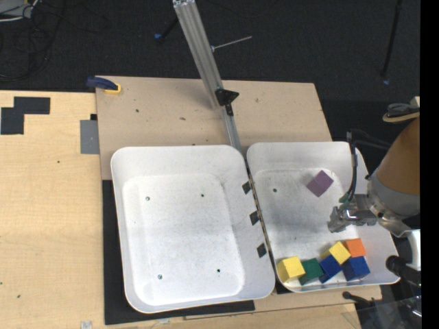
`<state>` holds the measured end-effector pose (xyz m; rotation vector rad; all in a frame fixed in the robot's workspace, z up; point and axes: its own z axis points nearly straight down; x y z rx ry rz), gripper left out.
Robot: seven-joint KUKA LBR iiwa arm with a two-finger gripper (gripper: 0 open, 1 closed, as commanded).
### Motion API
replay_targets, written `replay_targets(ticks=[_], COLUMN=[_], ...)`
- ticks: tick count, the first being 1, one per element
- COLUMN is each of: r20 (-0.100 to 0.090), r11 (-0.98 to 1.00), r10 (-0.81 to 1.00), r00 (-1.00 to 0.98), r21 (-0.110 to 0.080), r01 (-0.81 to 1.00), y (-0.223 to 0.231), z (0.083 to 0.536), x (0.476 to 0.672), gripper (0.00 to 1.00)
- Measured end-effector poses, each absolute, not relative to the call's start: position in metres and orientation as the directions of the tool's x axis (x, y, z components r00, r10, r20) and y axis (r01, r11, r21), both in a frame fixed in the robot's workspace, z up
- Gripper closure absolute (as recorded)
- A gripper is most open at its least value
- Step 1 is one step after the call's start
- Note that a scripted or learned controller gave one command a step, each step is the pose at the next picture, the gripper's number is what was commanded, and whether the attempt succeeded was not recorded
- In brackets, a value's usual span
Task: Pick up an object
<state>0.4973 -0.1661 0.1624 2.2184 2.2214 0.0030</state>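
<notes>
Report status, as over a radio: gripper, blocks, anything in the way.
Gripper low over right bin, nothing seen held. Purple block alone, up-left of gripper. Block cluster at bin's near edge. Path clear.

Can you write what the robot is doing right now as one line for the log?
gripper: low in right bin | nearest: yellow block, orange block | purple block: apart | held: nothing seen
</notes>
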Motion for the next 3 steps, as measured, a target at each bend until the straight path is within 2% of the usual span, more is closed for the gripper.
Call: replay_targets(ticks=[1,2,3], r20=[0.0,0.0,0.002], r11=[0.001,0.002,0.005], r10=[1.0,1.0,1.0], r00=[-0.001,-0.002,-0.005], r21=[0.002,0.0,-0.002], r01=[1.0,1.0,1.0], y=[-0.166,-0.167,-0.122], z=[0.207,0.223,0.214], x=[0.491,0.492,0.515], gripper=[1.0,1.0,1.0])
